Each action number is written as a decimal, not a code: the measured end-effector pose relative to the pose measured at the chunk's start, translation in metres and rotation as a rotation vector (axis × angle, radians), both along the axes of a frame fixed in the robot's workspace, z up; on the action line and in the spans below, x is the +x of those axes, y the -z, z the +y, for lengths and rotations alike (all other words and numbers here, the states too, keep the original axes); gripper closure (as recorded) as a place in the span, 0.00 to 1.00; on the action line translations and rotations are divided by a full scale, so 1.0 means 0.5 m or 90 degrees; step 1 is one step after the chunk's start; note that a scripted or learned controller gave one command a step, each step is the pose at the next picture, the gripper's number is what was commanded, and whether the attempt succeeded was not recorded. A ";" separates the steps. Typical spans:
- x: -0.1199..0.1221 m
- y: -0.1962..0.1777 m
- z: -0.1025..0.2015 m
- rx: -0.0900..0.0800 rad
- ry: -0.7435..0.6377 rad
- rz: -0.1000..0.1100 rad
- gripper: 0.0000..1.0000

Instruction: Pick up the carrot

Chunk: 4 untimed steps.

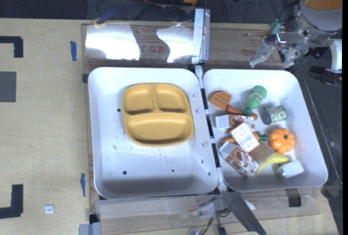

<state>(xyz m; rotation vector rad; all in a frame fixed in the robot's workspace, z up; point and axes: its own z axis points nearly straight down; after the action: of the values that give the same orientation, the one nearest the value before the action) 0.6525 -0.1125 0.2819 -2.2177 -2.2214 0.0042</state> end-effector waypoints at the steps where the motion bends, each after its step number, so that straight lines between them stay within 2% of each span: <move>1: 0.004 -0.061 -0.100 -0.001 0.016 -0.003 0.00; 2: -0.002 0.142 -0.177 0.000 0.068 0.000 0.00; 3: -0.148 0.193 -0.201 0.001 0.215 0.002 0.00; 4: -0.295 0.346 -0.169 0.005 0.287 0.006 0.00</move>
<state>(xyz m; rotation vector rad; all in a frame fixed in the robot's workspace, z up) 0.5052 -0.1973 0.1090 -2.6480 -1.6624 0.0043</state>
